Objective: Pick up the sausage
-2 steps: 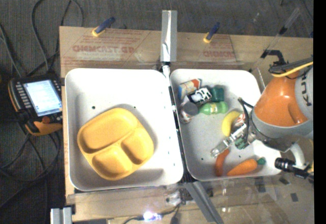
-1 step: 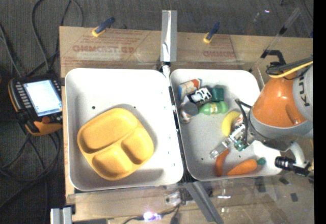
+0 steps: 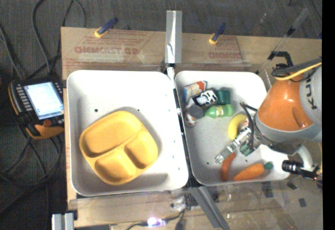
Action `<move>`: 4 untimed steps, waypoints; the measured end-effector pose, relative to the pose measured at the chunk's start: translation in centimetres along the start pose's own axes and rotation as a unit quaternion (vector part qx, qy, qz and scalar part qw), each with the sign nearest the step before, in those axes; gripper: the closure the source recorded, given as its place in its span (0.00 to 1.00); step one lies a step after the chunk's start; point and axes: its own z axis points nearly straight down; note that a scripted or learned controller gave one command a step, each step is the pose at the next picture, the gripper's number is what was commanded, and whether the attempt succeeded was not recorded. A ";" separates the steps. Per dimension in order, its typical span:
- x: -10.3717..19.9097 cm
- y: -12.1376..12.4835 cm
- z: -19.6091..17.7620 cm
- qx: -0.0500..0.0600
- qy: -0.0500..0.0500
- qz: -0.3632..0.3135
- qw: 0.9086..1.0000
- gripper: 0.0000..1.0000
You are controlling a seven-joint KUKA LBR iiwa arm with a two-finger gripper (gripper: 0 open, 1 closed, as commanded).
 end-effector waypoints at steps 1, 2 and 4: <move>0.1 0.2 -0.8 0.000 0.002 -0.001 1.000 1.00; 0.2 0.2 -0.8 0.000 0.002 -0.001 1.000 0.00; -0.9 -0.4 -0.8 -0.003 0.005 -0.037 0.999 1.00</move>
